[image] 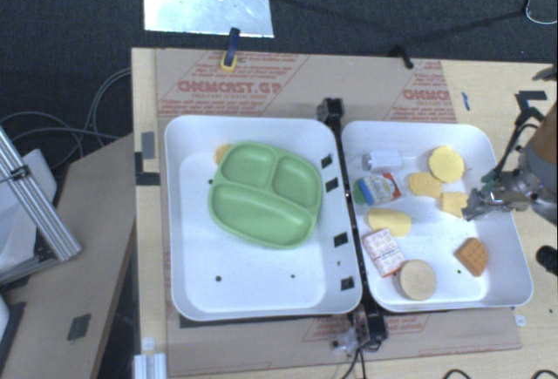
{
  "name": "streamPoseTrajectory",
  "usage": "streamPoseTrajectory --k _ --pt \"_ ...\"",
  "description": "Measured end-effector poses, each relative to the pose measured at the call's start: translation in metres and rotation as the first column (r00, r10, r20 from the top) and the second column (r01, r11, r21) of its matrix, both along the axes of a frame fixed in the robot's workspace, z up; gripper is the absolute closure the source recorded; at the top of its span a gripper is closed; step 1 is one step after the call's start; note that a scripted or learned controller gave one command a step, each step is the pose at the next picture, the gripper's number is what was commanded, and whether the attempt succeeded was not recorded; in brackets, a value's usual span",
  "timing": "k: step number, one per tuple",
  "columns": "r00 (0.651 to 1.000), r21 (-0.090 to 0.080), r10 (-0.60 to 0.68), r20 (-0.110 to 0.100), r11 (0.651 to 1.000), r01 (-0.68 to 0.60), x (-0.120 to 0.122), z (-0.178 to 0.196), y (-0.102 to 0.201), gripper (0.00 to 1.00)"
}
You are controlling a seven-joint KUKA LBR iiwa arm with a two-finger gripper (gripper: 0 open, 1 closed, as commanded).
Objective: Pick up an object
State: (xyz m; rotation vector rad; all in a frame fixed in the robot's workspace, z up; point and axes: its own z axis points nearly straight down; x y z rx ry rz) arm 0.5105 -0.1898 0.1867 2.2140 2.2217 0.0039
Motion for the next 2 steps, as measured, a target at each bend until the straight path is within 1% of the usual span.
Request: streamPoseTrajectory --k 1,2 --pt "1.0 0.0 0.001 0.0 1.0 -0.001 0.002 0.04 0.0 1.0" --pt "1.0 0.003 0.007 0.0 1.0 -0.007 0.043 0.044 0.049 1.0"
